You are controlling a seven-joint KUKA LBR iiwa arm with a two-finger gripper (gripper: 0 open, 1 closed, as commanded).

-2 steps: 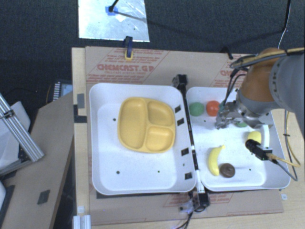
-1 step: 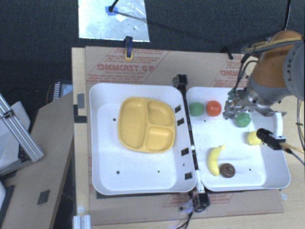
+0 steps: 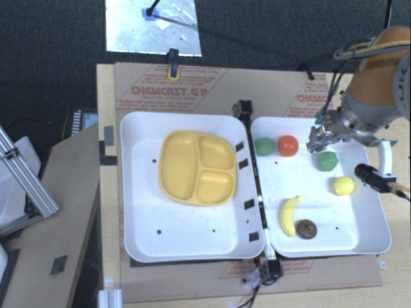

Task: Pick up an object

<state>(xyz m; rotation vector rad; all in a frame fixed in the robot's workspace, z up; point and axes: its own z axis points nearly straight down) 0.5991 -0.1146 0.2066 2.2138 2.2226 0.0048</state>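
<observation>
Two-finger metal gripper (image 3: 319, 140), finger spacing indiscernible and nothing visibly held, poised just above-left of the round green ball (image 3: 327, 160) in the right white bin (image 3: 366, 236); a descent off-centre could roll it away.

The bench (image 3: 212, 85) is covered by brown printed board. Two shallow white bins sit on it, touching side by side: the left bin (image 3: 141, 230) and the right bin (image 3: 366, 236).

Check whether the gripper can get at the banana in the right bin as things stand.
Probably yes. The banana lies uncovered, top free; only a brown round piece touches its lower end, and the gripper is above the same bin.
</observation>
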